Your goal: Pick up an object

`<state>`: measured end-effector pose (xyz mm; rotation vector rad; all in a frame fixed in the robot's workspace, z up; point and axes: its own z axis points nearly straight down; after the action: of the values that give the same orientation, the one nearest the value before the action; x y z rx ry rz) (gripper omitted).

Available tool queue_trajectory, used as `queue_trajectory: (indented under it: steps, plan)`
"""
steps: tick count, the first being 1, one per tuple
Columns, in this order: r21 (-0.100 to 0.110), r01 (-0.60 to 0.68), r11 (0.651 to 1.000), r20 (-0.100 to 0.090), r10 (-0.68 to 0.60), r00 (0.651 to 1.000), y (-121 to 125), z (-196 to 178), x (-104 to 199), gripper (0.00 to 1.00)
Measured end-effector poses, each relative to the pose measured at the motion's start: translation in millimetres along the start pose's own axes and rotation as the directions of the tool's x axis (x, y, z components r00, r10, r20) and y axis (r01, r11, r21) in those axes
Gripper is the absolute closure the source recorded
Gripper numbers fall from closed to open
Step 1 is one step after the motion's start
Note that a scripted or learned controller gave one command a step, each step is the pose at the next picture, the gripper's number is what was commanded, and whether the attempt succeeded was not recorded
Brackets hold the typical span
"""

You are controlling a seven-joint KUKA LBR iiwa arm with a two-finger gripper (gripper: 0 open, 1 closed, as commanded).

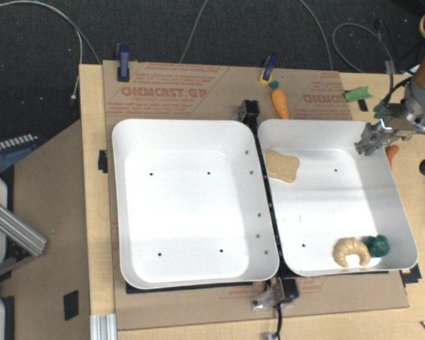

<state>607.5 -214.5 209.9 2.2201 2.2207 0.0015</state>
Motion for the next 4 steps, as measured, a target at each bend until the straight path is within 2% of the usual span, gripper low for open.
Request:
queue_trajectory:
  steps: [1,2,3,4]
  plan:
    - [-0.001,0.004,1.000,-0.001,-0.004,1.000,11,-11,52,1.00]
    - [0.002,0.005,1.000,-0.002,-0.005,1.000,16,-2,108,1.00]
    - [0.000,0.005,1.000,-0.002,-0.005,1.000,19,-14,165,1.00]
    - [0.002,0.004,1.000,-0.001,-0.004,1.000,23,-6,213,1.00]
